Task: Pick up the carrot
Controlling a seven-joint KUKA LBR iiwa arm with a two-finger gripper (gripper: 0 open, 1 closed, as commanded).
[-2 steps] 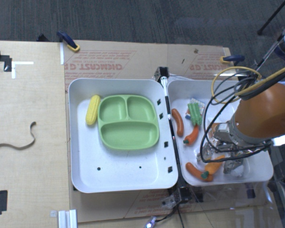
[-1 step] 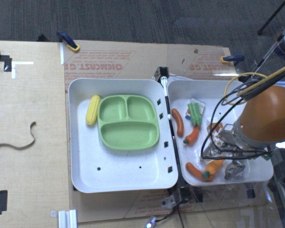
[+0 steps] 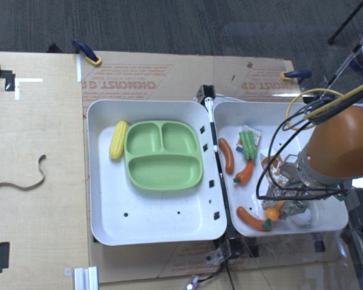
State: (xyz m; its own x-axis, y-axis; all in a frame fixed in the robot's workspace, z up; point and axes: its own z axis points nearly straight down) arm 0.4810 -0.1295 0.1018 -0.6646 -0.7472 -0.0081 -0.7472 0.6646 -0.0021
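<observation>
An orange carrot [image 3: 244, 172] lies tilted in the right bin [image 3: 327, 225], its green top [image 3: 249, 142] pointing to the back. The gripper [image 3: 283, 208] hangs low over the bin's front part, right of the carrot and apart from it. The arm's orange band [image 3: 343, 142] and looped cables cover most of it. A small orange piece [image 3: 272, 211] shows right at the gripper's lower end; what it is cannot be made out.
A reddish sausage [image 3: 225, 155] lies left of the carrot. An orange-red, green-tipped vegetable [image 3: 253, 219] lies at the bin's front. The left bin [image 3: 106, 222] holds a green divided plate [image 3: 164, 154] and a yellow corn cob [image 3: 117, 139].
</observation>
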